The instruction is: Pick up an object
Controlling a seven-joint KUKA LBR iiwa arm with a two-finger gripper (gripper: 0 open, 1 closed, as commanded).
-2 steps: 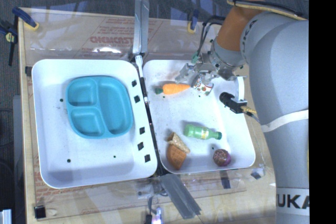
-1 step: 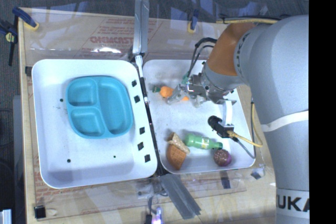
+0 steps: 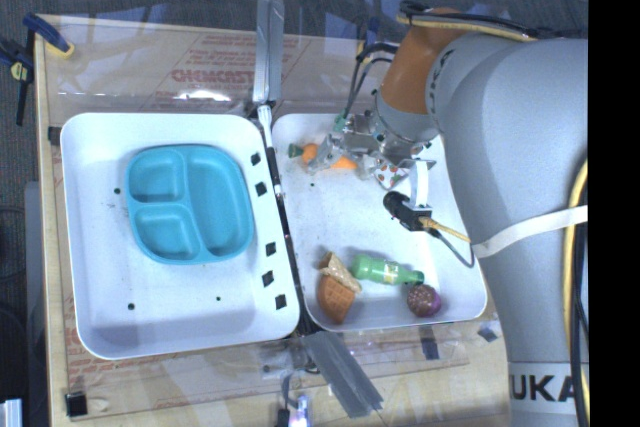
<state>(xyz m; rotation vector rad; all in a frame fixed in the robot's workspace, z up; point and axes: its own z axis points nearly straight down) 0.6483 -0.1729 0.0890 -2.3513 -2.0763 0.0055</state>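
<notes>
The bench holds 2 white bins: the left bin [image 3: 90,295] has 1 blue tray [image 3: 188,203]. The right bin [image 3: 340,205] holds 1 carrot [image 3: 322,155] beside the gripper [image 3: 345,140], 1 green bottle [image 3: 385,270], 1 cone [image 3: 337,290], 1 purple ball [image 3: 424,300].

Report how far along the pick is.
Done: the gripper is down at the far end of the right bin, right by the small carrot. In hand: nothing can be seen held; its fingertips are hard to make out. Left: the lift. The green bottle, the bread piece and the dark red fruit lie at the near end.
</notes>
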